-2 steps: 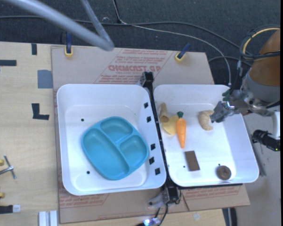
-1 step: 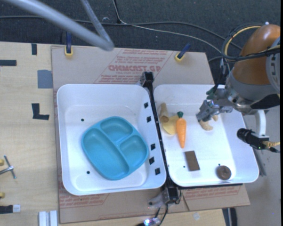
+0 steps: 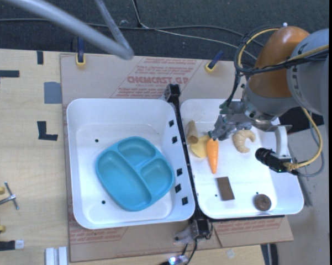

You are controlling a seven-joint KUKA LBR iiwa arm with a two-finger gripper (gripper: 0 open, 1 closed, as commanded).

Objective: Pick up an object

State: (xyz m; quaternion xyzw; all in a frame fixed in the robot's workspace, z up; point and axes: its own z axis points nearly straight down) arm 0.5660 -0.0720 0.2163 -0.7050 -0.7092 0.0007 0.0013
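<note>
Hovering hand, finger state indiscernible, with the carrot just below it and the croissant beside it.

- Left bin holds a blue tray.
- Right bin holds a carrot, croissant, brown block, round brown piece and yellowish pieces.
- Gripper hangs just above the carrot's far end.

Orange carrot lying flat (tip toward cam), right bin.
</note>
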